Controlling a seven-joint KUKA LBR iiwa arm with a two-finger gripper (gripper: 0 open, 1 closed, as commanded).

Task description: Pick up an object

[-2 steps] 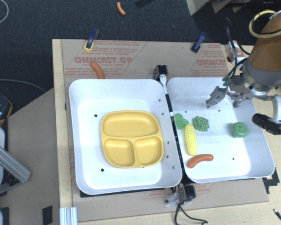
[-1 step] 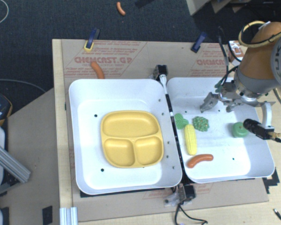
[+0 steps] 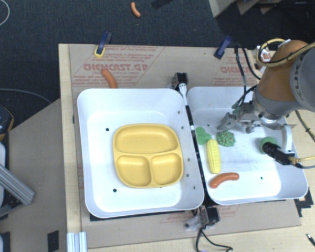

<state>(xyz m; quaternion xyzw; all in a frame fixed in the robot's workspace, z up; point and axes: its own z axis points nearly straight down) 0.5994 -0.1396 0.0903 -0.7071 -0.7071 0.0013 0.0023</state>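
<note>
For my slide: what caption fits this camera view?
Arm's tool hovers over right bin near broccoli, corn, sausage.

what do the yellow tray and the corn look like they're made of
Tray: probably smooth moulded plastic, one even yellow with a soft sheen and rounded compartments. Corn: likely toy plastic or rubber, uniform yellow with a slight gloss; too small to tell which.

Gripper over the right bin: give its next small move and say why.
Probably lower the gripper a little onto the broccoli. It hangs just above that piece, with the corn and sausage lying farther off, so the broccoli looks like the nearest pick.
</note>
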